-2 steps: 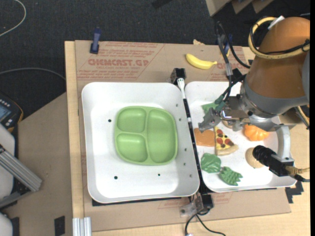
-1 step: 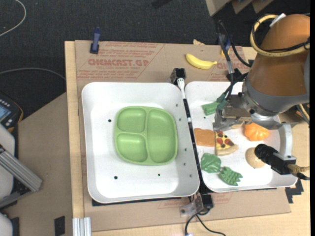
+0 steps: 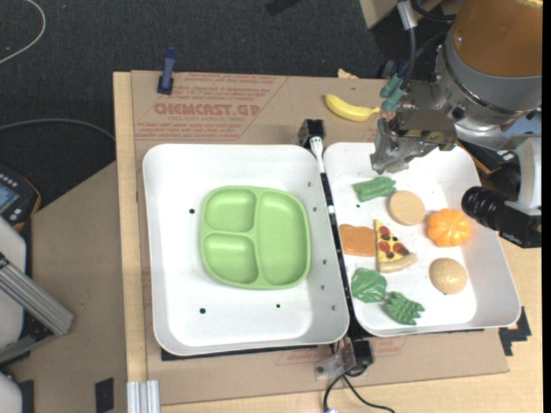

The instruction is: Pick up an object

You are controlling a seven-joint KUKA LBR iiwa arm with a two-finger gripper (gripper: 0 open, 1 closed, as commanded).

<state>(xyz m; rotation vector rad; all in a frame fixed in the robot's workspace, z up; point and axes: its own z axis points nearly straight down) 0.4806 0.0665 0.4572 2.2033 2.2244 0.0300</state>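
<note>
A brown cardboard sheet printed with red lettering lies under both bins, on a dark floor; a blue clip grips its far edge at the left; a black clamp sits at the far end of the seam between the bins, and another black clamp at the near end, with a black cable trailing from it; a thin white cable loops across the floor at the far left; a metal bracket slants in at the left edge.
</note>
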